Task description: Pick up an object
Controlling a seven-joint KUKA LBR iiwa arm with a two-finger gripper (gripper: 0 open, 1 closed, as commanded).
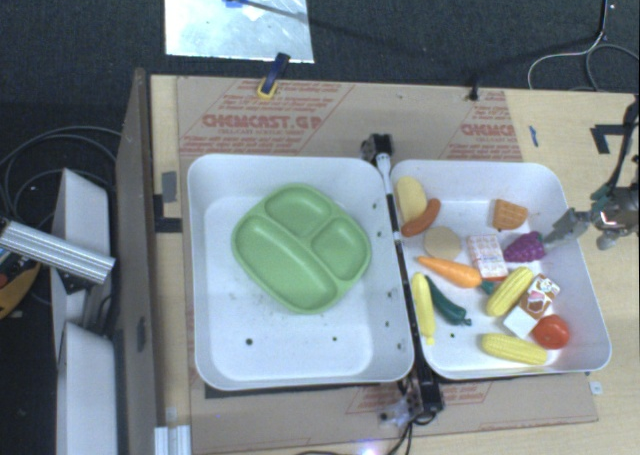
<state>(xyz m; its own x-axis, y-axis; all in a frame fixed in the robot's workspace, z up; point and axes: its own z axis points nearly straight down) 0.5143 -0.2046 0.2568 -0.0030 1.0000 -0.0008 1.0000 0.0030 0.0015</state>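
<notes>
Your gripper [583, 225] hovers at the right bin's [575, 343] far edge beside purple grapes [524, 246]; its grip state can't be told.

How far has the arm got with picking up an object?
Done: nothing lifted; the carrot, purple grapes and tomato lie in the right bin. In hand: the gripper sits at that bin's right rim, holding nothing visible. Left: descend, grasp, lift.
</notes>
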